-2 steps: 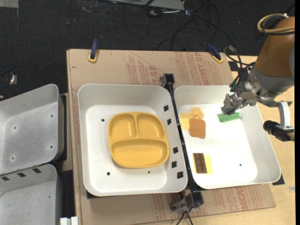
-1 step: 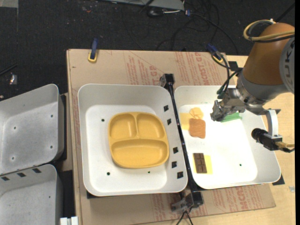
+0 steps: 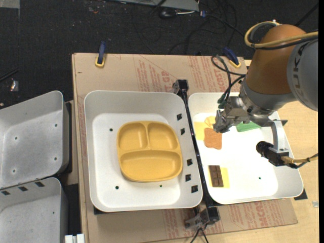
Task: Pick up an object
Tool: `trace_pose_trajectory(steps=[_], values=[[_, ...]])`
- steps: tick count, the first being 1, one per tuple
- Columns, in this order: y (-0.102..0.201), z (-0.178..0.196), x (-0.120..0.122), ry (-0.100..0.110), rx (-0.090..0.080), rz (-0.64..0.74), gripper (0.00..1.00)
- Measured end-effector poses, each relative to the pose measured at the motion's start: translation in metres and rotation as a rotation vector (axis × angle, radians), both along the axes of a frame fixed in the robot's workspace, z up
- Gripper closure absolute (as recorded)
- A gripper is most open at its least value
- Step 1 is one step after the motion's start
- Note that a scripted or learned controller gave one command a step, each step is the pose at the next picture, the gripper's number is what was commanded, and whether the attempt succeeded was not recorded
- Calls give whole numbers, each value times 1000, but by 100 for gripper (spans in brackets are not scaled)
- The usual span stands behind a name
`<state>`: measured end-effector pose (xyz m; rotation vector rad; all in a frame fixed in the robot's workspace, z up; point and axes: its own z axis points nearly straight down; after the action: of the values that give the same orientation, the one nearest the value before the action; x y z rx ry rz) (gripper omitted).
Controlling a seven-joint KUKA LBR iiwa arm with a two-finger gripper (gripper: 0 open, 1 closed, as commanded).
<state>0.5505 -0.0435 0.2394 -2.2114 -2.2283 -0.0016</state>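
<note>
Camera view: orange piece [image 3: 213,140] upright, long axis bin-front-to-back; fingers [image 3: 220,126] state unclear.

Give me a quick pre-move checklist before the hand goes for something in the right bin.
1. Hand is over the right bin: ok.
2. Orange piece sits just below the hand: ok.
3. Piece held between the fingers: cannot tell.
4. Brown block lies apart, nearer the front: ok.
5. Green item partly hidden by the wrist: not ok.
6. Yellow tray stays in the left bin, out of the path: ok.
</note>
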Motion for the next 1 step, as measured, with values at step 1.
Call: trace_pose_trajectory(steps=[1], values=[[56,7,-17,1,0,0,100]])
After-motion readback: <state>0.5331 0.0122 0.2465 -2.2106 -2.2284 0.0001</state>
